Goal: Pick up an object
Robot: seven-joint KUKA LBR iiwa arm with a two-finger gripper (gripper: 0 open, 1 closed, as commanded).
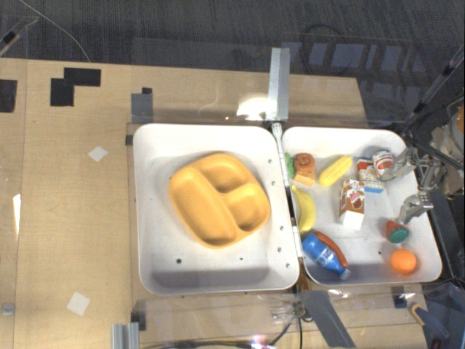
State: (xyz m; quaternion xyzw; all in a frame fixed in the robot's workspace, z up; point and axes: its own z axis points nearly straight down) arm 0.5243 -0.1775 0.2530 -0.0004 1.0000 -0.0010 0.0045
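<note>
The right bin [436, 267] holds several toy foods: a yellow corn cob [336, 170], a red and white can [376, 166], a small carton [352, 202], a banana [306, 209], a blue bottle [323, 257], an orange [404, 262] and a red and green piece [397, 231]. My gripper [407, 187] reaches in over this bin's right side. It is open, with one metal finger [399, 166] beside the can and the other just above the red and green piece. Nothing sits between the fingers.
A yellow divided plate [218, 198] lies in the left bin [156, 267]. A brown and green toy [301, 167] rests at the right bin's back left. A metal post [279, 86] stands behind the wall between the bins.
</note>
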